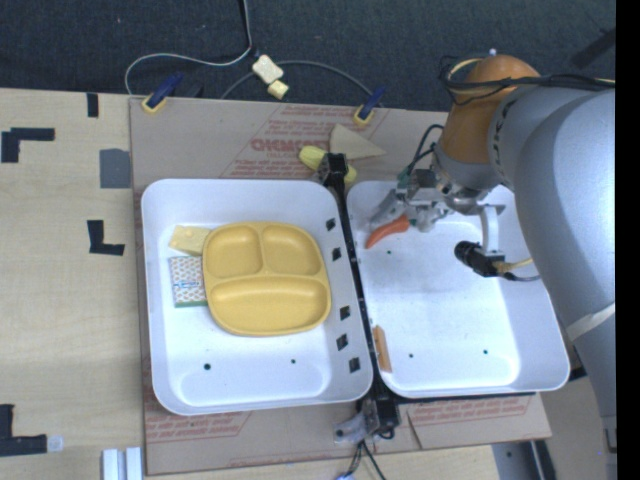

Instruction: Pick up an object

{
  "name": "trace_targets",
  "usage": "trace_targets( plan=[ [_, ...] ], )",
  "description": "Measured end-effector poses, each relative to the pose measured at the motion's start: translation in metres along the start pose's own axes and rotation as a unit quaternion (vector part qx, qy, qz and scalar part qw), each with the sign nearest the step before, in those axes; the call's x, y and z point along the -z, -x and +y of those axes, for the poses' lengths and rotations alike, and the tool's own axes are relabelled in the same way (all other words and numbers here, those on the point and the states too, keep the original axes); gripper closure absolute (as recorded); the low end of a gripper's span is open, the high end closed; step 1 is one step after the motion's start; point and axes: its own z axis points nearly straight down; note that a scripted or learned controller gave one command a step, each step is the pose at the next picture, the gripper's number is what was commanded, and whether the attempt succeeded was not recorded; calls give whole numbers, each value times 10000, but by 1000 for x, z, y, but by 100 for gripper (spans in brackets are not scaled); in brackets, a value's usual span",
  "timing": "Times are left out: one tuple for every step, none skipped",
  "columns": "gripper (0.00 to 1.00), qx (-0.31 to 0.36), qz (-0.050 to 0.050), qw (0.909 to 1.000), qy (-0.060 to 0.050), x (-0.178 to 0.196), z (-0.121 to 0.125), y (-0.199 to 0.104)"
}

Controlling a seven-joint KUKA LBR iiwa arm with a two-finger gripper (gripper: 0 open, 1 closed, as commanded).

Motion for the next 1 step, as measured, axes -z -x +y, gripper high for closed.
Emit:
trace_targets(
  plan=[
    [0, 8, -23, 10000, -9, 0, -1, -23]
  ],
)
